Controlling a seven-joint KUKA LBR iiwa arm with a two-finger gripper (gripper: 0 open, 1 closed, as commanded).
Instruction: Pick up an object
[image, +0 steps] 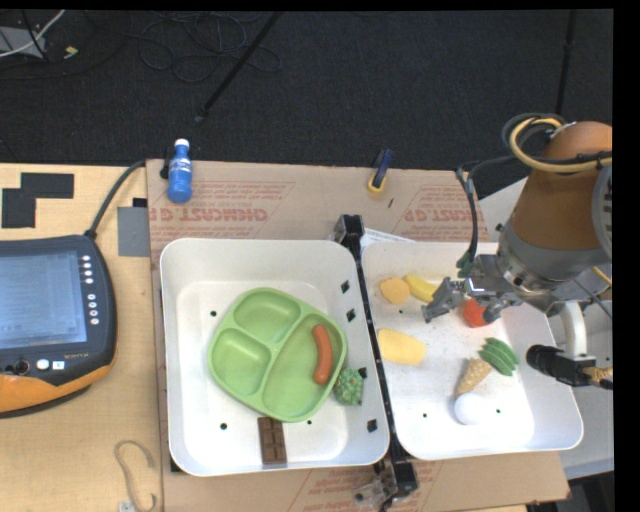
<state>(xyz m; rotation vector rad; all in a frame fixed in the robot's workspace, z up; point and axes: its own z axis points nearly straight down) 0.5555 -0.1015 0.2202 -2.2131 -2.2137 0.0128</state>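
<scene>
Red and small, a toy tomato-like piece (476, 312) lies in the right bin (560, 430), touching the gripper (462, 298). Whether the gripper grasps it, I cannot tell. Yellow toy foods (401, 347) lie nearby for picking. Cardboard (240, 205) under the bins bears mirrored red print, perhaps "CHEMCUT".

Bright even overhead light, soft faint shadows, slightly soft focus, dark background
</scene>
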